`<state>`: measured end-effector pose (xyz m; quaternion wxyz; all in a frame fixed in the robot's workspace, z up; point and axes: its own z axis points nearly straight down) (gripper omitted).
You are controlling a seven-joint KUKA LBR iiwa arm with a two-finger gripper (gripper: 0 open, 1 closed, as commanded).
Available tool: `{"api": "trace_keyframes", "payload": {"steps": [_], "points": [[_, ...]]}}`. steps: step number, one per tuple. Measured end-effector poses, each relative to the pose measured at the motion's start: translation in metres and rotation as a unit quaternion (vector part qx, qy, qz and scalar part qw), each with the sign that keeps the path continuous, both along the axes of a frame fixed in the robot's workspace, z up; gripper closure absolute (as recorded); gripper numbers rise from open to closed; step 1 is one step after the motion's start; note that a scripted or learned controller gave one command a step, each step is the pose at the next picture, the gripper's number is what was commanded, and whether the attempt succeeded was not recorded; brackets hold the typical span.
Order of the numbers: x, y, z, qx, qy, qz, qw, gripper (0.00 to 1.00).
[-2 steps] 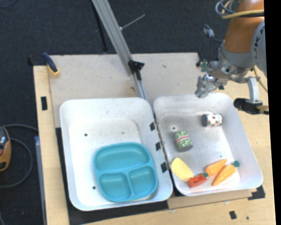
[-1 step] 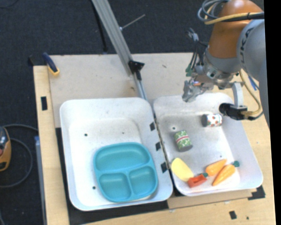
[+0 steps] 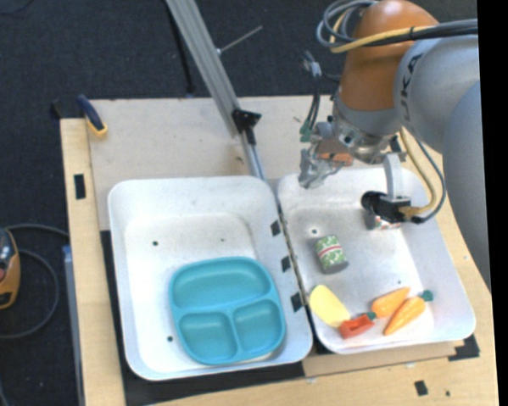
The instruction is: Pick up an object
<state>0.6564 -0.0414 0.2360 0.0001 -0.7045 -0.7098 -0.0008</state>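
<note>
Pincer (image 3: 313, 171) above the right bin's (image 3: 444, 256) far edge, fingers' spread indiscernible, nothing visibly held.

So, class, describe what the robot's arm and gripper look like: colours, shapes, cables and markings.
The arm is made of thick, rounded grey segments, with a glossy orange band above the wrist. Yellow and grey cables loop over the band, and more cables hang down beside the wrist. The gripper is a small grey metal part below the wrist, with a little orange-red detail. Any markings are too small to read.
</note>
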Motion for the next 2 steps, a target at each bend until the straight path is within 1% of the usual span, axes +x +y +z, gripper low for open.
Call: {"api": "trace_keyframes", "payload": {"steps": [1, 2], "points": [[0.000, 0.049, 0.012, 0.0002, -0.001, 0.000, 1.0000, 1.00], [0.006, 0.106, 0.017, 0.0003, -0.001, 0.000, 1.0000, 1.00]]}}
